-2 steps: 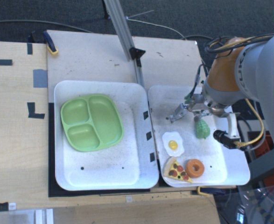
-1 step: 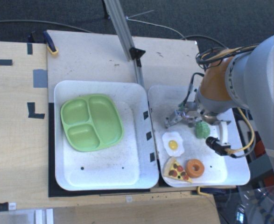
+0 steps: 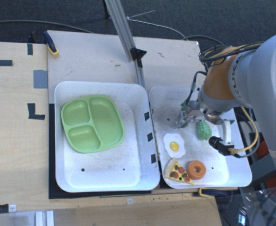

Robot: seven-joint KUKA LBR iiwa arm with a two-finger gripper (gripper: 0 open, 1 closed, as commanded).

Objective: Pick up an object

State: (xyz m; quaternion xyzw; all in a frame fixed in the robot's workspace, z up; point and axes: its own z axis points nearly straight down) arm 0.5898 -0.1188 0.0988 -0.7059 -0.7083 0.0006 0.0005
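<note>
Hand (image 3: 188, 117) low in right bin, grip state unclear; green toy (image 3: 203, 130) beside it looks light, rigid, pinch across its middle.

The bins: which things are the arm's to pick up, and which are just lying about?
For the job:
pincer
green toy
fried egg
pizza slice
donut
right bin

Lying about:
green plate
left bin
clamp

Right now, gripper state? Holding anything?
Gripper: cannot be told whether open or closed. It is low in the right bin, left of the green toy; nothing visibly held.
</note>
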